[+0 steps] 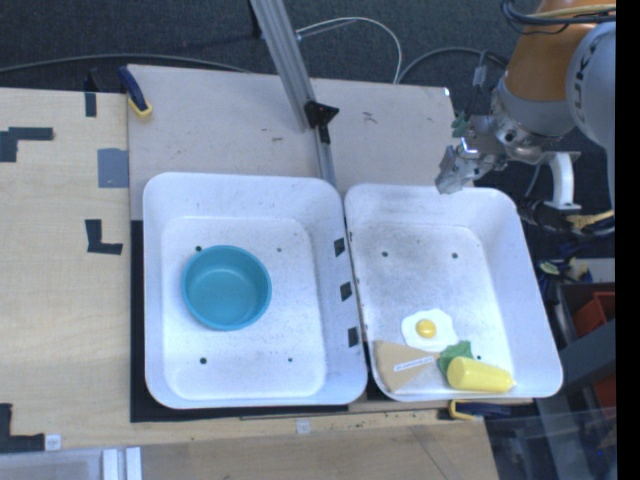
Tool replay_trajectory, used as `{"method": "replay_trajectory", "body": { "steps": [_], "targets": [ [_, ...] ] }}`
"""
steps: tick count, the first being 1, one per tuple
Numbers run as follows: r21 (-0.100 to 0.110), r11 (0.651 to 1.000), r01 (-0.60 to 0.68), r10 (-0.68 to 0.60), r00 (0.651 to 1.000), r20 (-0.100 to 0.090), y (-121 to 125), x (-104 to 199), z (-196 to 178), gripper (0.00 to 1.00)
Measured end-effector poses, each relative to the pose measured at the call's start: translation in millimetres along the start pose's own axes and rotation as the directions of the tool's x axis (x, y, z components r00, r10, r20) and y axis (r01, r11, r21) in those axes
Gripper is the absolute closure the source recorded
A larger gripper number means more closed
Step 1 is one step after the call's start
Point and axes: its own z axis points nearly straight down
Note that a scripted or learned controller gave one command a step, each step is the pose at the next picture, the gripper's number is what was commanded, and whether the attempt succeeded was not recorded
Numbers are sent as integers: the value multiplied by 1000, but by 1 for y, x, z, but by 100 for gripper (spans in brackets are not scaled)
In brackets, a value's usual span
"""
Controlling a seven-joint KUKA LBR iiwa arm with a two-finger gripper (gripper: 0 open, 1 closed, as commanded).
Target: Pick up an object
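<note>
Yellow plastic shows nearest, at the lower right of the frame: a toy corn cob point(480, 374) with a green husk end lies in the bottom corner of the right bin point(520, 258). It touches a tan wedge point(402, 362) that looks like toy bread or cheese. Just above them sits a flat fried egg point(428, 329), white with a yellow yolk.

All three look light and rigid, probably smooth and a little slippery. The egg and the wedge lie too flat to pinch easily. The corn, rounded and raised, seems the best candidate, gripped across its middle.

At centre left, a blue bowl point(227, 286) rests in the left bin point(160, 268); its thin rim would offer a hold.

Farthest, at the upper right, the gripper point(452, 173) hangs above the right bin's far rim, holding nothing. How wide it stands I cannot tell.
</note>
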Motion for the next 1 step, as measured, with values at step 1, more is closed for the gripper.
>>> {"method": "replay_trajectory", "body": {
  "steps": [1],
  "targets": [
    [1, 1000, 1, -1, 1000, -1, -3, 56, 14, 100]
  ]
}}
